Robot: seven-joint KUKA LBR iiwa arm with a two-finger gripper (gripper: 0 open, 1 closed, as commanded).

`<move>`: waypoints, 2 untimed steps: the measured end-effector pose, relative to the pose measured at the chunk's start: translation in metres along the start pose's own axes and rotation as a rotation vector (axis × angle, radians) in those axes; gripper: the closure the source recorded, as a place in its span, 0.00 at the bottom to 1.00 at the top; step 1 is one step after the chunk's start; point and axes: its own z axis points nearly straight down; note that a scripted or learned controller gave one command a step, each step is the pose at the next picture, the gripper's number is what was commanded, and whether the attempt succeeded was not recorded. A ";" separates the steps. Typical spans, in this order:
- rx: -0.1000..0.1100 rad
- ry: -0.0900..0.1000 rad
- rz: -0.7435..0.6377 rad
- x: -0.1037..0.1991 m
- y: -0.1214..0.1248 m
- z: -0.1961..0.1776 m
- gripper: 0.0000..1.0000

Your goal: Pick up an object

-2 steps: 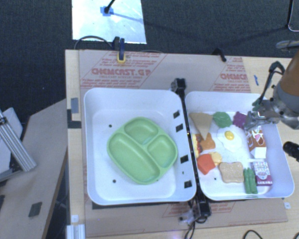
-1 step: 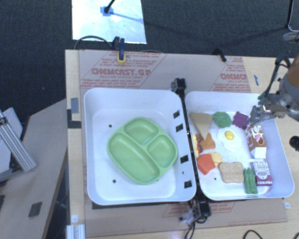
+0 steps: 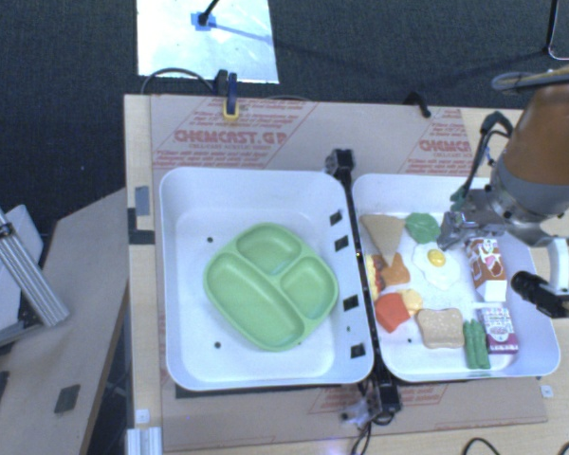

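Observation:
My gripper (image 3: pixel 458 227) hangs over the back of the right bin (image 3: pixel 548 356), between a green leafy piece (image 3: pixel 421 226) and a brown-and-white carton (image 3: pixel 486 262). Just in front of it lies a fried egg (image 3: pixel 440 266). Nothing can be seen held in it. Other toy foods in this bin are a tan wedge (image 3: pixel 384 231), an orange piece (image 3: pixel 396 272), a red cube (image 3: pixel 391 312), a slice of toast (image 3: pixel 441 328), green beans (image 3: pixel 476 344) and a small red-and-white box (image 3: pixel 498 330).
The left bin (image 3: pixel 185 254) holds a green divided plate (image 3: pixel 270 285). A black divider (image 3: pixel 353 263) runs between the two bins. The grey arm with its orange band (image 3: pixel 550 131) comes in over the right bin's far right corner.

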 end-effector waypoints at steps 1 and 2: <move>-0.001 0.000 0.000 0.054 0.002 0.000 1.00; 0.000 0.001 -0.001 0.102 -0.014 -0.011 1.00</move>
